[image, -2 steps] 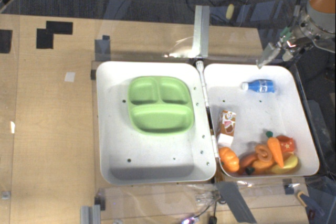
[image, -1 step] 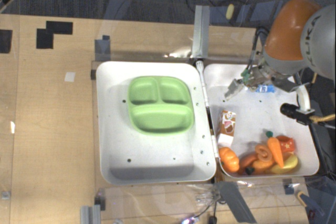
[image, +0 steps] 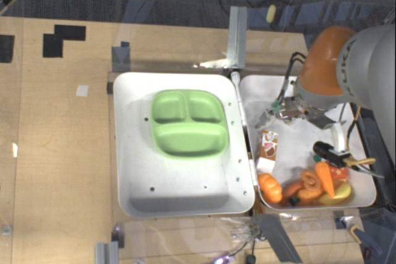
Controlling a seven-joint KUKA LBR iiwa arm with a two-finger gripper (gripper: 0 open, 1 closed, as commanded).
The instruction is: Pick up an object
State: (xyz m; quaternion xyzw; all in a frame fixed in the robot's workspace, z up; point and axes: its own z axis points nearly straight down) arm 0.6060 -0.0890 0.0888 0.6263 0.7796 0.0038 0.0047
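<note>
No readable text

I see print on the small brown-and-white packet [image: 268, 146] in my right bin [image: 369, 195], too blurred to read.

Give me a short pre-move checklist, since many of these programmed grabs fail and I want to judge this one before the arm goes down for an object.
1. Gripper over the right bin: ok, it hangs above the bin's upper part.
2. Fingers free of any object: cannot tell, the wrist hides them.
3. Object under the gripper: not ok, the small carton lies below and left of it in the view; the toy food pile sits at the bin's near edge.
4. Carton apart from the pile: ok, white floor shows around it.
5. Green divided plate out of the way: ok, it rests in the left bin.
</note>
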